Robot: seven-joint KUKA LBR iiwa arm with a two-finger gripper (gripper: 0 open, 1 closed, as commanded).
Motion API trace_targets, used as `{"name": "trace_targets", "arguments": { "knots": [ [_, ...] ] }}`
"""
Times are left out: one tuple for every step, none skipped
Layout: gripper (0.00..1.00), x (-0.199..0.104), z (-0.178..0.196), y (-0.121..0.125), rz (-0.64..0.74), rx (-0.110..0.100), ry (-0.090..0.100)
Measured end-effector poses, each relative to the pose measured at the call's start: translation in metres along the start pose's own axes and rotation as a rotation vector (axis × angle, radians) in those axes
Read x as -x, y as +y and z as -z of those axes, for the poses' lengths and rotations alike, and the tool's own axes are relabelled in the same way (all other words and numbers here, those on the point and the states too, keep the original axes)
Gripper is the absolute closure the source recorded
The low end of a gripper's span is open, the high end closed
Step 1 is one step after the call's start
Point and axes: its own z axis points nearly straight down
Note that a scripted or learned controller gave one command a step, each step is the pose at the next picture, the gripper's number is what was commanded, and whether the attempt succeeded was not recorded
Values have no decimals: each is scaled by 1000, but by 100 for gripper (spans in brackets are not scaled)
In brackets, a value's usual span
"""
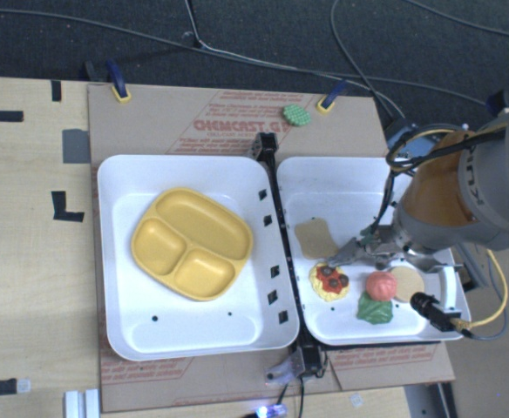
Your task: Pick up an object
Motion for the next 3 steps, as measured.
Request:
{"name": "trace_targets", "arguments": {
  "knots": [
    [100,-2,12,1,4,2,3],
    [100,-10,60,8,5,-6,2],
    [100,-18,106,11,5,-5,2]
  ]
}}
